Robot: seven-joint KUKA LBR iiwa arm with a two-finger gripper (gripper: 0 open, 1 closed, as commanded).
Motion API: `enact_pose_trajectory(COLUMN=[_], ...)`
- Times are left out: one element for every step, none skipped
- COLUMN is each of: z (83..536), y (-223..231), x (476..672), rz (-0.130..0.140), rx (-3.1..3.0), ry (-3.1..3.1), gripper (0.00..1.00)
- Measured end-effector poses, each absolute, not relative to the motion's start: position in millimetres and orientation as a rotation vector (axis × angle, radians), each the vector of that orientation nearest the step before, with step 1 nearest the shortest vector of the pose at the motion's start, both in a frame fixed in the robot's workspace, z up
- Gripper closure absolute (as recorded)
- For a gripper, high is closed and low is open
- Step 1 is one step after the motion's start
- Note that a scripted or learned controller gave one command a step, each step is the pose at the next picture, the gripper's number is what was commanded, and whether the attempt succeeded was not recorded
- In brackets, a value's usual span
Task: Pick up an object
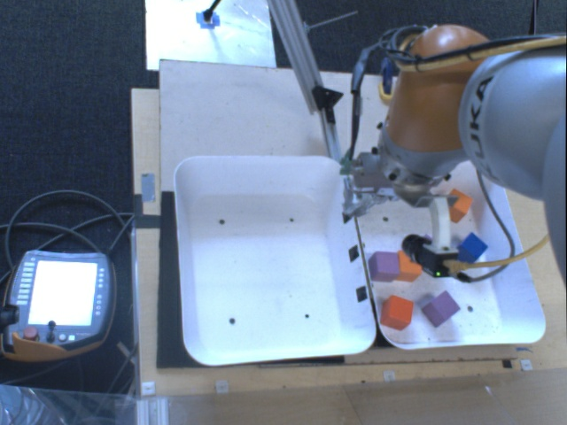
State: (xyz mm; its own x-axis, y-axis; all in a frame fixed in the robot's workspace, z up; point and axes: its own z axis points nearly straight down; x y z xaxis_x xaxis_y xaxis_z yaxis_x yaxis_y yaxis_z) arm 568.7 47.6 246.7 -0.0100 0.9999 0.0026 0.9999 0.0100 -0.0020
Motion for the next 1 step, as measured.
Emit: enact_pose_trajectory(z=[236.4], y=[89.3], x=[542.3], rz=[0.000], rx=[-2.208], ry=[-2.231], gripper=[1.00])
